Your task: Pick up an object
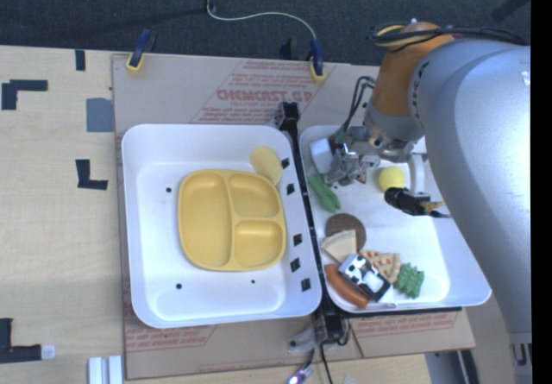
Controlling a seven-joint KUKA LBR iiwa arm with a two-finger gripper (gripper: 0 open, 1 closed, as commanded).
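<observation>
In the left white bin (138, 201) we see a mustard-yellow plastic tray with three compartments (231, 220). It is smooth, broad and flat, and we judge it a poor pick because its low rim gives little to pinch. Just beside its upper right corner lies a pale yellow rounded banana-like piece (266, 163). It sits close to the bin wall, where a descent could clip the rim.

In the right white bin (466, 283), a long green pod-shaped toy (325, 192) lies near the left wall. The gripper (345, 162) hangs just above the pod's upper end, and we cannot tell whether it is spread or closed. This pod seems the likeliest target. It is slim and glossy, so it may roll or squirt aside, and the nearby wall leaves little room.

Lower down, a dark brown round disc (347, 223) touches a cream wedge (340, 246). A reddish sausage (345, 289), a black-and-white patterned block (364, 273) and an orange lattice waffle piece (382, 262) crowd together, so a grab there could catch two things or none. A small smooth yellow ball (391, 177) right of the gripper would roll readily. A knobbly green broccoli-like toy (409, 280) lies farthest right.
</observation>
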